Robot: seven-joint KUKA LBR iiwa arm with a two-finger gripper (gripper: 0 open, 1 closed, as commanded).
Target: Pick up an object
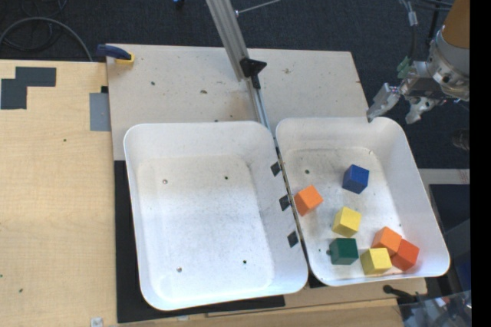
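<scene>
While the bench (314,80) carries both bins, the left bin (153,156) is the biggest thing on it and its floor is bare white, speckled with dirt, all four rims free. Taking the right bin (406,156) as the landmark: left bin sits directly to its left, rims touching along the shared edge where small black clips show. The slanted aluminium rail (226,18) runs from the bench's far side down to that shared edge, ending at the right bin's far-left corner.

The arm (464,34) comes in beyond the right bin's far-right corner. Gripper (397,104) hangs just outside that corner rim, above the rim line, fingers spread apart, nothing between them.

Inside the right bin, far half of the floor is open. Blue cube (355,178) is near centre, clear on all sides. Orange cube (308,199) sits close to the left wall. Yellow cube (347,221) is just nearer than blue, green cube (344,250) right beside it toward the near rim. Near-right corner is crowded: second yellow cube (376,260), second orange cube (387,238) and red cube (406,253) packed touching, tight against the rim.
</scene>
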